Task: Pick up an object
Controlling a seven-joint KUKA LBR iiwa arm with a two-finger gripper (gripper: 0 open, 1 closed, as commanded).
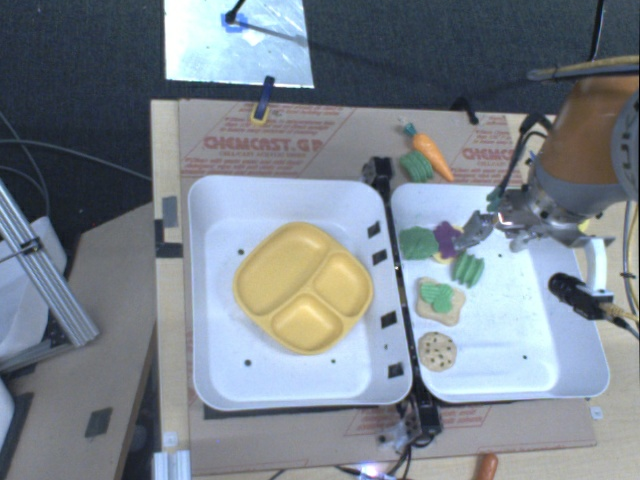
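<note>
My gripper (pixel 478 230) hangs over the upper middle of the right bin (pixel 520 363). It is just to the right of a purple toy (pixel 446 236) and above a green bean bundle (pixel 467 268). A green leafy piece (pixel 415 242) lies to the left of the purple toy. Further down lie a toast slice with green topping (pixel 439 302) and a round cookie (pixel 437 350). I see nothing held in the gripper.
The left bin (pixel 215 368) holds a yellow divided plate (pixel 303 286). Outside the bins, on the cardboard behind the right bin, lie a toy carrot (pixel 432 151) and a green piece (pixel 416 167). The right bin's right half is bare floor.
</note>
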